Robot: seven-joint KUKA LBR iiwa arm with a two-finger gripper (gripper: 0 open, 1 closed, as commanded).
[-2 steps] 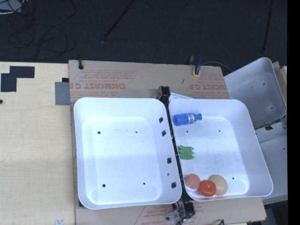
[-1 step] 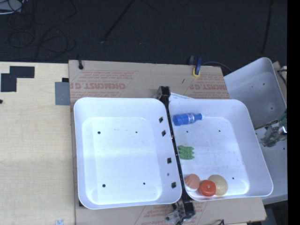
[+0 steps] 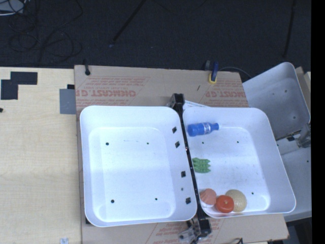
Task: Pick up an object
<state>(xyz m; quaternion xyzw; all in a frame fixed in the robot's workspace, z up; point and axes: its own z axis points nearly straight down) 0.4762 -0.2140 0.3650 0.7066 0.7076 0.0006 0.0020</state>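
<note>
Blue bottle (image 3: 202, 128) lies on its side in rt bin (image 3: 274, 151), green toy (image 3: 201, 165) nearby, red ball (image 3: 224, 204) touching tan one (image 3: 236, 200); claw grip: can't tell.

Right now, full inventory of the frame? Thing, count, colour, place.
White bins: 2, white, side by side on the cardboard; left bin, right bin.
Bottle: 1, blue, lying on its side at the right bin's upper left.
Green object: 1, green, right bin, by its left wall, mid-height.
Round pieces: 3, right bin's lower left corner, clustered; pink piece, red piece, cream piece.
Cardboard sheet: 1, brown with red print, under both bins.
Bench top: 1, light wood, left of the bins.
Grey panel: 1, light grey, upper right beside the right bin.
</note>
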